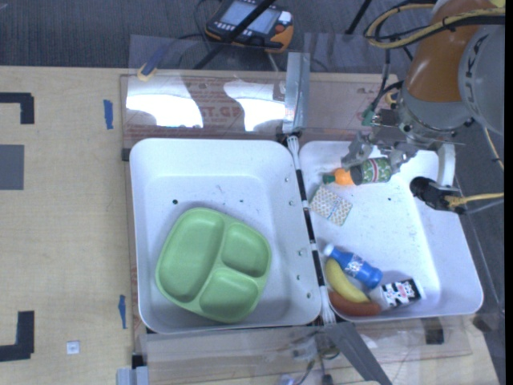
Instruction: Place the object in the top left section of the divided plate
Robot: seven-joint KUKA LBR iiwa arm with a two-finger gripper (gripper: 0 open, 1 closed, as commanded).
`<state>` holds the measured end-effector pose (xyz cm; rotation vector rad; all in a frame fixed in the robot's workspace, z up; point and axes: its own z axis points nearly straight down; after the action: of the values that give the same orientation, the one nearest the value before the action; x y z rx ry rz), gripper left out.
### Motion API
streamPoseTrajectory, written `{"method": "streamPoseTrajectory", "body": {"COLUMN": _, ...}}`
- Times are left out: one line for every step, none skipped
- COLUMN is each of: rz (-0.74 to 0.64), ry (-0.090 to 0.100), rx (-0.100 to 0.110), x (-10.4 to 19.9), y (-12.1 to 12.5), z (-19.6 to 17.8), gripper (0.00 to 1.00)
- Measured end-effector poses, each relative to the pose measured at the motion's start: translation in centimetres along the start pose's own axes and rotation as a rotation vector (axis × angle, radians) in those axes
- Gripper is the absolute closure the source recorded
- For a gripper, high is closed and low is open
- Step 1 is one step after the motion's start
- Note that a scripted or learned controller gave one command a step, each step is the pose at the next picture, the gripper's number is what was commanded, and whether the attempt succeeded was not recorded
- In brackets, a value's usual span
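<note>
The object in play looks to be a small green bottle with an orange cap [367,172], lying on its side near the back of the right bin [449,287], its cap end pointing toward the divider between the bins. The gripper [377,152] sits directly over the bottle's body, and the bottle appears to lie between its fingers, though the wrist hardware crowds the spot so closely that whether they are spread or already pinching the bottle cannot be told, nor whether it is raised off the bin floor. Just below the bottle's cap lies a small patterned packet [331,205], near but apart from it. Well below the bottle, toward the front of the same bin, a blue bottle [356,268] rests against a banana [343,282], with a reddish item [357,307] under them and a black-and-white box [399,292] just beside. Across the divider from the bottle, the green divided plate [211,264] lies in the left bin [152,175], turned at an angle, with one large section and two smaller ones. The step in hand reads as securing the bottle. To do it well, the grip should fall across the round body near its middle rather than the tapering cap end, since a cylinder on its side tends to roll or squirt out. The lift should clear the bin walls and the divider before travelling across, and the release should come low over the plate's upper-left section so the bottle does not roll over a ridge.
</note>
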<state>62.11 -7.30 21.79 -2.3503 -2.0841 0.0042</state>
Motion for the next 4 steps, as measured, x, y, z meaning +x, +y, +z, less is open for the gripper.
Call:
{"method": "streamPoseTrajectory", "body": {"rz": -0.045, "ry": 0.001, "rx": 0.004, "x": 3.8, "y": -1.5, "z": 2.0, "gripper": 1.0}}
{"method": "streamPoseTrajectory", "body": {"rz": 0.004, "ry": 0.0, "rx": -0.001, "x": 7.5, "y": 2.3, "z": 3.6, "gripper": 1.0}}
{"method": "streamPoseTrajectory", "body": {"rz": 0.201, "ry": 0.0, "rx": 0.004, "x": 12.7, "y": -0.4, "z": 3.6, "gripper": 1.0}}
{"method": "streamPoseTrajectory", "body": {"rz": 0.28, "ry": 0.0, "rx": 0.001, "x": 3.8, "y": 0.4, "z": -2.4, "gripper": 1.0}}
